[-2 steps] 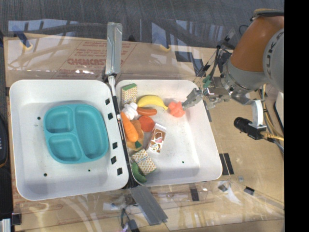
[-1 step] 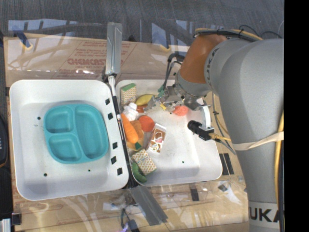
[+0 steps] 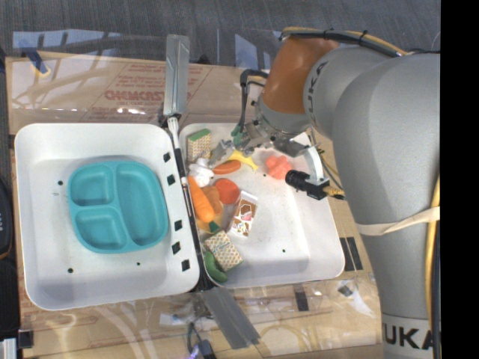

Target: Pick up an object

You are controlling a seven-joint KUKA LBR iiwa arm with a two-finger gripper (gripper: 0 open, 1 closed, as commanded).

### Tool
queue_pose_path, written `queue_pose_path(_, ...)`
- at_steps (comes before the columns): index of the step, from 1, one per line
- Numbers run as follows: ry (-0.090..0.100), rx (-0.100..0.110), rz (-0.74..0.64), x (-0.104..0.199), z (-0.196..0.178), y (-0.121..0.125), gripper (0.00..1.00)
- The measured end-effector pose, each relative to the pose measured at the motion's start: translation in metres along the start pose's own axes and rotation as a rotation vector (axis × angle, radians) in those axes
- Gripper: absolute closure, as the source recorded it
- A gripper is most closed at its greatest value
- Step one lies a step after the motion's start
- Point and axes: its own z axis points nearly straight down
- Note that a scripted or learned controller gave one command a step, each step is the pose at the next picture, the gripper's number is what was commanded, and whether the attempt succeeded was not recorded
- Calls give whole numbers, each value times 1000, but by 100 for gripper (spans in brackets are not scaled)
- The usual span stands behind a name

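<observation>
My gripper point(image 3: 227, 149) is down in the back left part of the right bin point(image 3: 299, 238), under the orange wrist band. Its tip sits among a cluster of toy foods: a yellow banana point(image 3: 245, 160) just to its right, a red-orange piece point(image 3: 227, 167) just below it, and a pale green box point(image 3: 197, 141) to its left. A pink object point(image 3: 278, 166) lies further right. An orange carrot point(image 3: 200, 200), a red-orange block point(image 3: 227, 191) and a printed packet point(image 3: 244, 215) lie nearer the front. The wrist hides whatever is directly under it.
A teal divided plate point(image 3: 118, 204) lies in the left bin point(image 3: 45, 268). A waffle-patterned piece point(image 3: 224, 250) and a green item point(image 3: 214, 268) rest against the right bin's left wall. The arm's grey body point(image 3: 382, 126) covers the bench's right side.
</observation>
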Motion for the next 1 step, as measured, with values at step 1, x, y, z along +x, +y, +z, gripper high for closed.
queue_pose_path(1,0,1,263,-4,-35,-2,0)
